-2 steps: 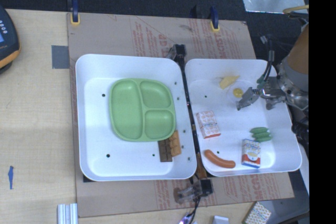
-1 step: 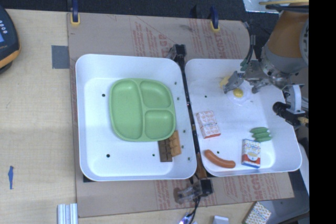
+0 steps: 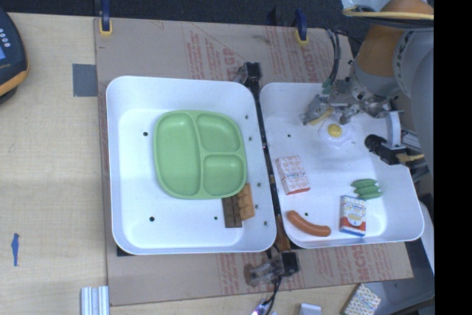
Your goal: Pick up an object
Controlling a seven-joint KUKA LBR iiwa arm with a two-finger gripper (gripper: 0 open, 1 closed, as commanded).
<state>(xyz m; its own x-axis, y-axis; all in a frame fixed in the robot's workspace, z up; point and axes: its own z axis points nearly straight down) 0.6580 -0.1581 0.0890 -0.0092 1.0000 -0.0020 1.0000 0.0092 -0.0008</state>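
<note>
My gripper (image 3: 329, 110) hangs over the back part of the right bin (image 3: 394, 234), on the arm coming in from the right. Just in front of it lies a small round yellow piece (image 3: 335, 131) with a pale patch around it; whether the gripper touches it I cannot tell. Further forward in the same bin are a red-and-white printed packet (image 3: 292, 174), a green pea pod (image 3: 366, 188), a small red and blue carton (image 3: 353, 215) and a hot dog sausage (image 3: 308, 224).
The left bin (image 3: 125, 158) holds a green divided plate (image 3: 200, 154) and a brown chocolate bar (image 3: 238, 206) at the plate's front right. A black part of the arm (image 3: 387, 150) reaches over the right bin's right side. Clamps hold the cardboard sheet at the back.
</note>
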